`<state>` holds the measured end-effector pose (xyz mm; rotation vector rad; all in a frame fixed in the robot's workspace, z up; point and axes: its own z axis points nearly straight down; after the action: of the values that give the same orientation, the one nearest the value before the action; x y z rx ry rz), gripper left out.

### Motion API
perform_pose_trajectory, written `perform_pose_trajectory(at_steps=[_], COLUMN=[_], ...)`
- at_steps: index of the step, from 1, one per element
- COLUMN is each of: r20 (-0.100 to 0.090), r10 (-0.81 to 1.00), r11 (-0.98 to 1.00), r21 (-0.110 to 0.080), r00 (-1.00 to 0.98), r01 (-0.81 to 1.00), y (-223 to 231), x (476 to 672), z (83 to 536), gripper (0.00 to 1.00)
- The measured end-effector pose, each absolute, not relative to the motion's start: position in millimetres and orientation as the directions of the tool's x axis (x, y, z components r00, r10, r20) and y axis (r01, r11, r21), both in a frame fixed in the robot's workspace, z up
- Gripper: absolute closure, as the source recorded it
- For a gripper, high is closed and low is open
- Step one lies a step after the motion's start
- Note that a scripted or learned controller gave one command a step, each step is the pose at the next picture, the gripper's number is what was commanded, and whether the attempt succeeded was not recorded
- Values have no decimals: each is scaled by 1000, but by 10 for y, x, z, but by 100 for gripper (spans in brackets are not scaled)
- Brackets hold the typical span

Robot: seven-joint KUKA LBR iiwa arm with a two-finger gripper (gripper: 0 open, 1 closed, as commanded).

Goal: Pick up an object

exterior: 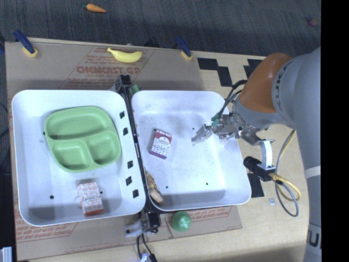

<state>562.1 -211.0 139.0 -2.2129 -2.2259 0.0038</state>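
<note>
In the right bin (180, 195) a small red and white packet (161, 144) lies flat near the left-centre of the floor. My gripper (200, 136) hovers over the bin's right half, to the right of the packet and apart from it, reaching in from the grey arm with its orange band (263, 87). Nothing shows between its tips. A small tan object (153, 189) lies at the right bin's lower left corner. In the left bin (22, 162) sit a green divided tray (83, 137) and a small red and white carton (89, 197).
A yellow banana (125, 54) lies on the cardboard behind the bins. A green ball (181, 220) rests in front of the right bin. Blue clamps (24, 42) hold the cardboard's back edge. An orange bit (96, 7) lies on the floor beyond.
</note>
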Motion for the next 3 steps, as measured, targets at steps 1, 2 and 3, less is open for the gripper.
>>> perform_pose_trajectory(at_steps=[1,2,3], r20=[2,0,1], r10=[1000,1000,1000], r11=[6,7,9], r21=[-5,-2,-2], r00=[-6,-7,-9], r01=[1000,1000,1000], y=[-2110,-1975,-1418], x=[4757,5496,6011], z=[915,919,920], gripper=[0,0,0])
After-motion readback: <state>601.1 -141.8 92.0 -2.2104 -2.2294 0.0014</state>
